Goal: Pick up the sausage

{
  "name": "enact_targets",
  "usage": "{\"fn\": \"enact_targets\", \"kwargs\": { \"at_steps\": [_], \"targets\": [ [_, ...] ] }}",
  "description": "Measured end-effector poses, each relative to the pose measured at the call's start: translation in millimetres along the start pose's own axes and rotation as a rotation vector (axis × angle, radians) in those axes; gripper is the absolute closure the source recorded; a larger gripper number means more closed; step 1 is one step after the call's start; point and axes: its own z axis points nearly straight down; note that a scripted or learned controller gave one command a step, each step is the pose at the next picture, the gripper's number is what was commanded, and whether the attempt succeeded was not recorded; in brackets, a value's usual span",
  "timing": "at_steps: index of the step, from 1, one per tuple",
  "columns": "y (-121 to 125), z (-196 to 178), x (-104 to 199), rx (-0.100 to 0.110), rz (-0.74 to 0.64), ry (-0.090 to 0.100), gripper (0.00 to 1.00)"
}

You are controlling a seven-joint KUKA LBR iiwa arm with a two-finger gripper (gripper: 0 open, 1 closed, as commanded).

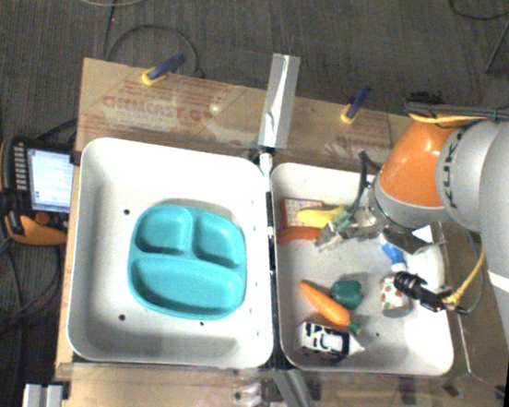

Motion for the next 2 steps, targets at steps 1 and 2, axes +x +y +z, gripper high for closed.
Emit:
{"fn": "enact_targets", "kwargs": {
  "at_steps": [1,2],
  "targets": [
    [0.0,0.1,0.2,0.000,0.000,0.000,0.00],
    [30.0,11.5,0.6,0.009,0.080,0.003,0.00]
  ]
}}
